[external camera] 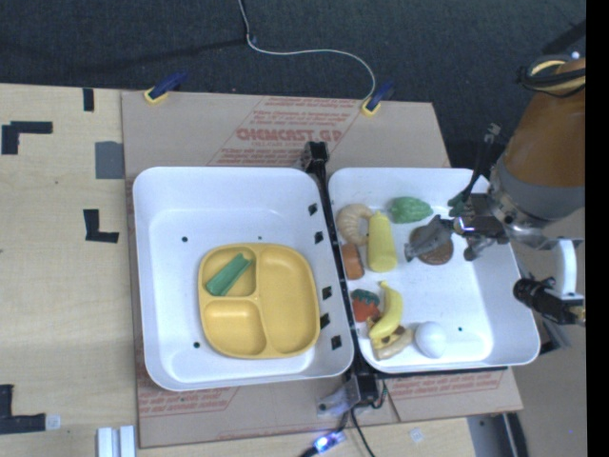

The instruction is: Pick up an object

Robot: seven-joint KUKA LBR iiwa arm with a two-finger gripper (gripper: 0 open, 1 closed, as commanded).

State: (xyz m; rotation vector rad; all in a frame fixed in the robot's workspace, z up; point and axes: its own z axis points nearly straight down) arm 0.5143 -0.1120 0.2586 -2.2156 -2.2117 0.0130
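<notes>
The right bin (476,341) has a whole pile of toy food crowded along its 9 o'clock side: a green leafy piece (411,208) up toward 12, a tan croissant-looking thing (353,220), a yellow corn-ish piece (382,243), something orange (353,261) squeezed against the wall, a red and green bit (366,303), a banana (387,313), a white egg (430,339) down at 6, plus a beige lump (392,345) half tucked under the banana that I honestly can't identify. The tool (430,246) sits just at 3 o'clock of the corn, low in the bin, over a brownish round thing (438,252) that's mostly covered, so can't tell if it's pinching that or even whether it's spread or pressed together. The arm (547,150) comes in from 3 o'clock and gets cut off by the edge. The left bin (171,208) holds a yellow divided plate (271,303) with a green piece (228,274) in its 10 o'clock compartment. Both bins sit on cardboard (276,131) on the surface (57,255).
</notes>
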